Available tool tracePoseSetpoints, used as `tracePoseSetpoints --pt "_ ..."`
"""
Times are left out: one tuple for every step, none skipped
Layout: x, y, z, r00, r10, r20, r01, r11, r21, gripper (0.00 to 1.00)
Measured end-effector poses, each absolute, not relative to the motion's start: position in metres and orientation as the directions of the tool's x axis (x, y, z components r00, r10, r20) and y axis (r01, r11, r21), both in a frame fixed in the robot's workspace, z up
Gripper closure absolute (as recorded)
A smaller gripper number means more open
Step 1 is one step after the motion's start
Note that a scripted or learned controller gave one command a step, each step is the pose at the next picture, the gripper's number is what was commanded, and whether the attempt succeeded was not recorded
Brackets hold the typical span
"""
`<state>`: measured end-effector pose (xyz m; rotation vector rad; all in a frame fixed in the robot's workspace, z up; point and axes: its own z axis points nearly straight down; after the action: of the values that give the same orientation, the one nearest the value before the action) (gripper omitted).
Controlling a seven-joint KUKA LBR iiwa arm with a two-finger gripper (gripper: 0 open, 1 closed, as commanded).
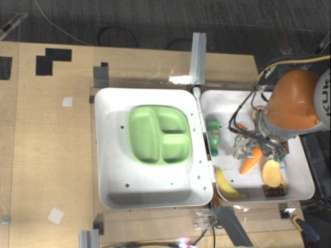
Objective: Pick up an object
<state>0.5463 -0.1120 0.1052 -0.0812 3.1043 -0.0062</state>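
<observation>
My gripper [257, 146] hangs low over the middle of the right bin [300, 190], under the arm's orange band [292, 105]. An orange carrot [249, 162] lies just below it, its thick end touching or tucked under the gripper's tip. A yellow lemon-like fruit [272, 172] sits right of the carrot. A brown chocolate bar [273, 191] lies in front of that fruit. A green bottle [212, 134] rests along the bin's left wall, and a banana [225, 185] curves in the front left corner.
The left bin [111, 154] holds a green divided plate [158, 134]. A grey metal post [198, 58] stands behind the wall between the two bins. Black cables [243, 112] loop beside the wrist.
</observation>
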Motion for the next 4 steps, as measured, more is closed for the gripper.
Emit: tracePoseSetpoints --pt "0.546 -0.112 0.105 -0.998 -0.052 -0.035 -0.052 0.999 -0.005 0.0" --pt "0.549 -0.112 0.117 -0.998 -0.054 -0.045 -0.053 0.999 -0.006 1.0" --pt "0.549 -0.111 0.117 -0.998 -0.054 -0.044 -0.054 0.999 -0.006 0.0" --pt "0.545 -0.116 0.091 -0.999 -0.043 -0.017 -0.043 0.999 -0.001 0.0"
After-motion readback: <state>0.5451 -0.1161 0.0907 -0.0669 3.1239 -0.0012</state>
